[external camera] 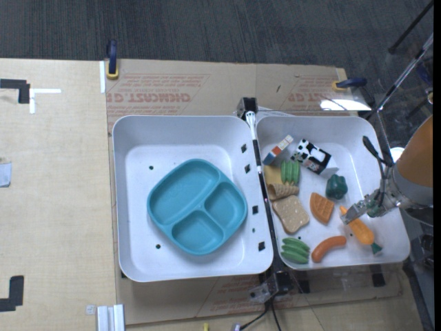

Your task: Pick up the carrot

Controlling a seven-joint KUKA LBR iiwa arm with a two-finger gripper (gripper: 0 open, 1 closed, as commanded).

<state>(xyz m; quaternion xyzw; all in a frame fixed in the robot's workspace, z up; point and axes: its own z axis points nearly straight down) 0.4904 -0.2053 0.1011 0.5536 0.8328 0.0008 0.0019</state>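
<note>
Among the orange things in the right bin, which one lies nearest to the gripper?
The carrot, orange with a green tip, lies right by the gripper at the bin's right side. The orange sausage and orange wedge lie farther left.

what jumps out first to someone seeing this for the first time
The big teal divided plate sits alone in the left bin. The right bin is crowded with toy food, and at its right edge the gripper hangs right over the orange carrot.
</note>
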